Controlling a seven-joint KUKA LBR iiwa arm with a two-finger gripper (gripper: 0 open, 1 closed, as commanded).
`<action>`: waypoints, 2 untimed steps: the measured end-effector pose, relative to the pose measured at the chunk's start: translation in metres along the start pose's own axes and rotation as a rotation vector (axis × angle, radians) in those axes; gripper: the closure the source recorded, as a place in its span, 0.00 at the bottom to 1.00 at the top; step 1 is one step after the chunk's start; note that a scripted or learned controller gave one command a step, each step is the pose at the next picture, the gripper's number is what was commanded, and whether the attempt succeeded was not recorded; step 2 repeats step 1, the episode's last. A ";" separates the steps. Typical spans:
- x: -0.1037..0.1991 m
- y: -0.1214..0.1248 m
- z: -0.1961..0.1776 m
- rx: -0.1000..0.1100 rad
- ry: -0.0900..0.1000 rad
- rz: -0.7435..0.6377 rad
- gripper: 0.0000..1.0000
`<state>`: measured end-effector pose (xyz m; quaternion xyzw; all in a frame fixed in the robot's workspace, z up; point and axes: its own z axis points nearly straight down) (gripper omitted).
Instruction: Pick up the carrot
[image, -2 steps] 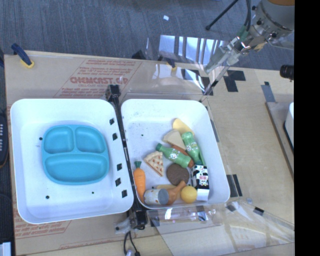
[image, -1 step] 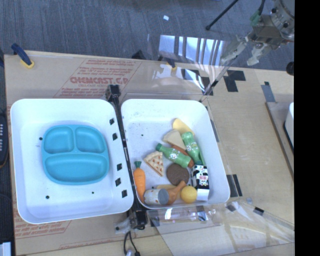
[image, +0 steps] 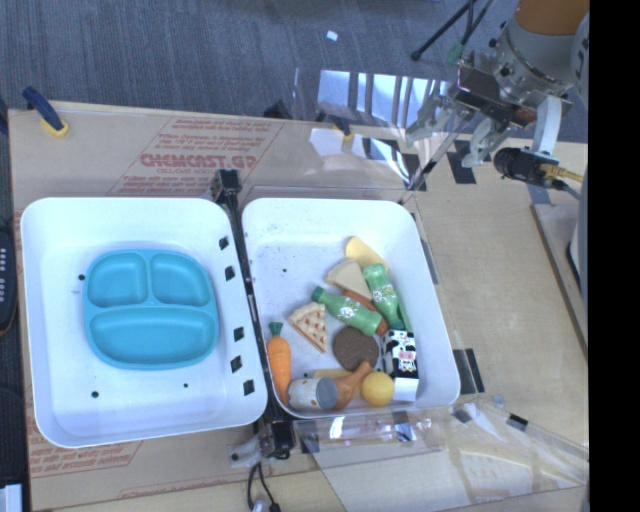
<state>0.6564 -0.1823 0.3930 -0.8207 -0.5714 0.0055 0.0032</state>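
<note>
The carrot (image: 279, 366) is orange with a small green top. It lies in the right bin (image: 300, 225) against its left wall, near the front corner, top pointing away from me. A grey can (image: 313, 392) touches its front end. My gripper (image: 432, 140) hangs high beyond the bin's far right corner, well away from the carrot. It is open with nothing between its fingers.
Crowded to the carrot's right are a pizza slice (image: 310, 325), a brown cookie (image: 354, 348), two green bottles (image: 380, 290), a cheese wedge (image: 360, 250), a cow-print carton (image: 402, 355) and a lemon (image: 377, 388). The left bin (image: 50, 230) holds a blue divided plate (image: 150, 305).
</note>
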 end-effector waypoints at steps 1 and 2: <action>0.050 -0.046 0.036 -0.001 0.002 -0.149 0.00; 0.050 -0.046 0.036 -0.001 0.002 -0.149 0.00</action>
